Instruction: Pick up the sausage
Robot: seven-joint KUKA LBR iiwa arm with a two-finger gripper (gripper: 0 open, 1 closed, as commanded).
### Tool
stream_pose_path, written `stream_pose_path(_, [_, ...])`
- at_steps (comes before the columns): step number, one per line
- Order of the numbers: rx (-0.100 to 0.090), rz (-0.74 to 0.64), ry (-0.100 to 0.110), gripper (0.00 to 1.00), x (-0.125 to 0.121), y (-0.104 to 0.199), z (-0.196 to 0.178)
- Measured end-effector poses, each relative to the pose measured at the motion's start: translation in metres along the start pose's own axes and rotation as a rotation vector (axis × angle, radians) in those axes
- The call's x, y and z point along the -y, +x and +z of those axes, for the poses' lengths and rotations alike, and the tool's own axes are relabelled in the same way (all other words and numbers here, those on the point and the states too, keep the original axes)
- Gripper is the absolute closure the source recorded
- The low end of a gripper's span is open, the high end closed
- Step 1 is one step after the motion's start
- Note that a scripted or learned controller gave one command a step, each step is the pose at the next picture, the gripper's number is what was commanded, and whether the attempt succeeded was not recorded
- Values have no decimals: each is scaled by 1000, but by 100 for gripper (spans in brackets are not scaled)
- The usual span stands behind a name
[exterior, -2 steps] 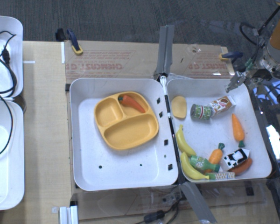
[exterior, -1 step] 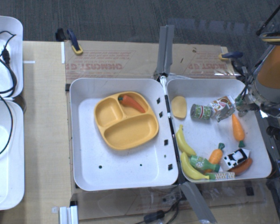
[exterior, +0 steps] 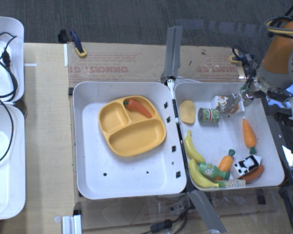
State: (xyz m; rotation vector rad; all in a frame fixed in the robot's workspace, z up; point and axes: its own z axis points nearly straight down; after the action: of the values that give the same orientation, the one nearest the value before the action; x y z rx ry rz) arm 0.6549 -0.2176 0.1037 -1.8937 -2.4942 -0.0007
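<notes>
Currently logged, L to R:

- Left bin (exterior: 83, 145): yellow divided plate (exterior: 132, 130), w/ small orange-red carrot (exterior: 138, 107) lying in its upper compartment.
- Right bin (exterior: 271, 130): pale round slice (exterior: 187, 112) near divider; green can (exterior: 208, 115) on its side just beside it; crumpled packet (exterior: 223, 103) above-right of can; orange carrot (exterior: 249, 133) toward right wall; two bananas (exterior: 198, 165) along left side, lower half; green bottle (exterior: 212, 170) and another small carrot (exterior: 226, 162) by lower banana; black-and-white cow-print item (exterior: 245, 165).
- Sausage (exterior: 253, 174): reddish-brown, bottom right corner of right bin, partly under cow-print item, touching it.
- My gripper (exterior: 245, 92): at upper right of right bin, near packet, well apart from sausage. Nothing seen between fingers; opening — can't tell, too small and cluttered.
</notes>
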Motion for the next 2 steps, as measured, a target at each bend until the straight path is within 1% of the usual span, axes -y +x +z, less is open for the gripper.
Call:
stream_pose_path(1, [7, 2, 3, 100, 3, -4, -10])
stream_pose_path(2, [3, -1, 2, 0, 1, -1, -9])
